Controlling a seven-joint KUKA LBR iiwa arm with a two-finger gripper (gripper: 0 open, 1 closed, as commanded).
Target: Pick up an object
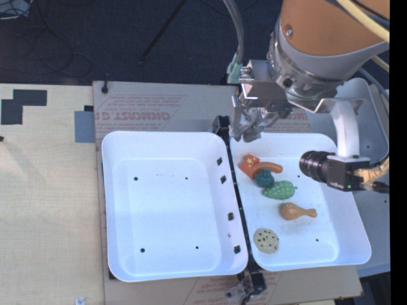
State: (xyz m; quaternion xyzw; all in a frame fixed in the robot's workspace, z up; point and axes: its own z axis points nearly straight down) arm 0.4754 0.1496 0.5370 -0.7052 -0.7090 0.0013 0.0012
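The right bin [346, 246] holds several small toy foods. An orange-red piece [257, 166] lies near its upper left, with a dark teal lump [264, 178] touching it below. A green bumpy piece [280, 190] sits just right of that. A tan drumstick-shaped piece [296, 211] lies lower, and a round speckled cookie [266, 240] rests near the front left corner. My gripper [249, 129] hangs above the bin's back left corner, clear of the objects, with nothing visible between its fingers.
The left bin [127, 234] sits beside the right one, joined by a black clip strip [229, 196]. A black cylindrical camera unit [327, 169] juts over the right bin's right side. Cardboard [152, 110] lies under both bins.
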